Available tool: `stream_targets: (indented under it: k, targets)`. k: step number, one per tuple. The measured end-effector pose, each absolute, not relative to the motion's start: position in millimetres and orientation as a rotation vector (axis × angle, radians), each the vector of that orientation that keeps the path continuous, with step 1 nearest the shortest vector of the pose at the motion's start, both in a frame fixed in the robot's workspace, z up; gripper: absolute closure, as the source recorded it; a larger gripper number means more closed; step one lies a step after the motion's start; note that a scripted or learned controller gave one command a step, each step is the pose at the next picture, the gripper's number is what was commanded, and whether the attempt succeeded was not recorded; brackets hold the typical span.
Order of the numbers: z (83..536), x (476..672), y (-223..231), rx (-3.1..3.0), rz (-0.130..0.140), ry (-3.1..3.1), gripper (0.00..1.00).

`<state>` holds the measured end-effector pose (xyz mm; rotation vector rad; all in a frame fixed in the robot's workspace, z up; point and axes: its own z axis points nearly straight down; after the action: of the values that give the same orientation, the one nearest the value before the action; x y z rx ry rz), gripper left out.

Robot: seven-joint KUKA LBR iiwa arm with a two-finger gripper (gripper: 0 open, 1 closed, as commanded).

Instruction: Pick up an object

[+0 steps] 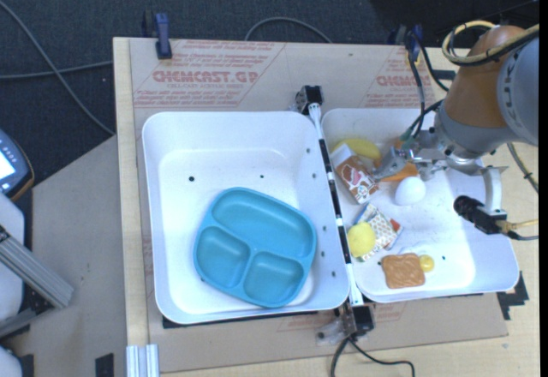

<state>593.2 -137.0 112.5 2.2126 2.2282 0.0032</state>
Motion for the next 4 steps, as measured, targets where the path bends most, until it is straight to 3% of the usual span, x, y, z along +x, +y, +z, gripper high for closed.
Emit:
stream_targets:
  k: [1, 2, 3, 4]
  targets:
    - [83, 646.4, -127, 2.214, 0.002, 2.223, 0.0]
    - [95, 644.7, -128, 2.216, 0.0, 2.221, 1.0]
    - [98, 604.1, -104, 2.226, -0.004, 2.226, 1.0]
    - [190, 584.0, -46, 2.212, 0.009, 2.225, 1.0]
